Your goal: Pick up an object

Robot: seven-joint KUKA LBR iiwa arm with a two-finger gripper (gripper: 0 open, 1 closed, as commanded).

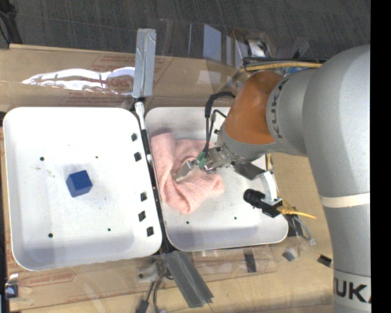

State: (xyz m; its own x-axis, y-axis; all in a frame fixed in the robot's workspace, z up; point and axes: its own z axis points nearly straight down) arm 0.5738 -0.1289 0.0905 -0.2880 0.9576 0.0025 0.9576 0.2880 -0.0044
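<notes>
**Inspector:** Pink cloth (pixel 186 193) – position on record?

**Assessor:** Noted further down. Items run from largest to smallest. The first is the arm (pixel 326 129), grey, which enters from the view's right. Its orange band (pixel 247 113) sits above the wrist, over the far side of the right-hand bin.

**Inspector:** The bins?

**Assessor:** There are two shallow white bins side by side, with their inner rims touching. The bin on the view's left (pixel 85 142) holds one item. The bin on the view's right (pixel 215 225) holds the cloth.

**Inspector:** Now the cloth.

**Assessor:** It lies crumpled in the right-hand bin, against the wall shared with the left bin. It runs from near the far wall to past the bin's middle. The near part of that bin's floor is bare.

**Inspector:** Gripper condition?

**Assessor:** The gripper (pixel 188 168) is down over the middle of the cloth. Whether it is spread or closed cannot be determined from this view. No hold on the cloth can be confirmed.

**Inspector:** Smallest item?

**Assessor:** A blue cube (pixel 79 182) rests on the floor of the left bin, near its middle. It is well apart from the gripper.
</notes>
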